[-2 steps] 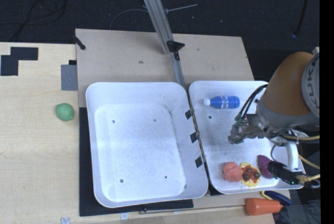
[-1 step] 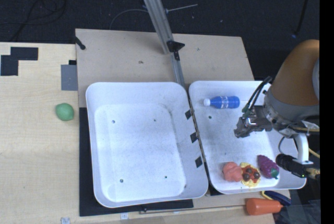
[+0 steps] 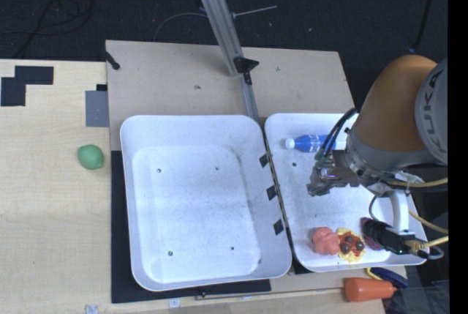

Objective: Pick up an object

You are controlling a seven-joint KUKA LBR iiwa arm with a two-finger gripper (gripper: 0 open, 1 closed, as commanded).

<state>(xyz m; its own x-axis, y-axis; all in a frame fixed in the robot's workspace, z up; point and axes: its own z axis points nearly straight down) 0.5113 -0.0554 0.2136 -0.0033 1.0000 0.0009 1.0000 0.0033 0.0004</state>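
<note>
The grey arm with the orange band reaches in from the right and its two-finger gripper [image 3: 319, 187] hangs over the right shallow white bin [image 3: 281, 131], near the middle of it. From this angle I cannot tell how the fingers stand, and I see no object between them, so in my judgement nothing is picked up yet. There are 3 candidates in this bin. The clear plastic bottle with blue label [image 3: 311, 143] lies just beyond the gripper, toward the far wall of the bin, with its long axis running left to right and its white cap pointing left. The pink soft lump [image 3: 323, 240] and the small yellow and red toy [image 3: 351, 245] lie together near the front wall, on the opposite side of the gripper and a little further away. The bottle looks the nearer target; to take it, the fingers should close across its short side, so the wrist may need a turn. The left shallow white bin [image 3: 131, 131] has no part in this move, I think. A green ball [image 3: 91, 157] rests on the bench, well apart from both bins.
</note>
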